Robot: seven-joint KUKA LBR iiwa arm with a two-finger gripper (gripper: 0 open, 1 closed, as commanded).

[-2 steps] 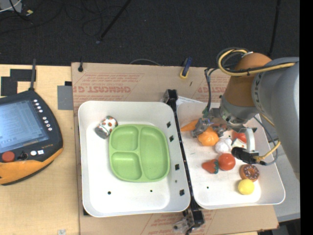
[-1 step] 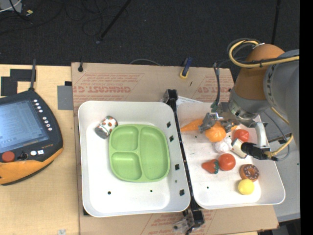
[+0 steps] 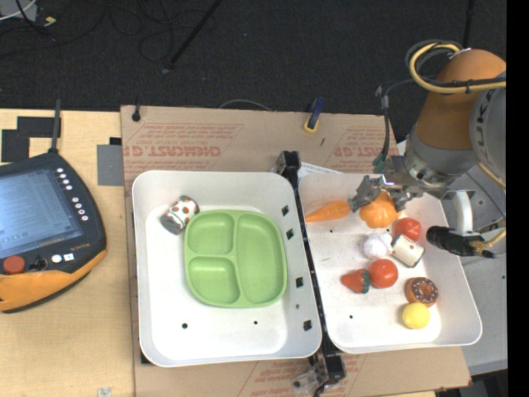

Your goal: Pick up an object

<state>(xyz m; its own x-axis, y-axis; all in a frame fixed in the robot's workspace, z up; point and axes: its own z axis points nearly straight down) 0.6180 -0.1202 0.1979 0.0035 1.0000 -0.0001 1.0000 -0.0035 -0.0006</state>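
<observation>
While a round orange plastic fruit (image 3: 379, 213) lies near the far wall of the right white bin (image 3: 463, 325), the metal gripper (image 3: 382, 190) sits directly over it, its state impossible to tell; an orange toy carrot (image 3: 327, 212) lies just left.

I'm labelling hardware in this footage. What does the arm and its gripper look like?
The arm is grey with a broad orange band above the wrist. A yellow-and-black cable loops over that band. The gripper is a small dark grey metal assembly.
</observation>
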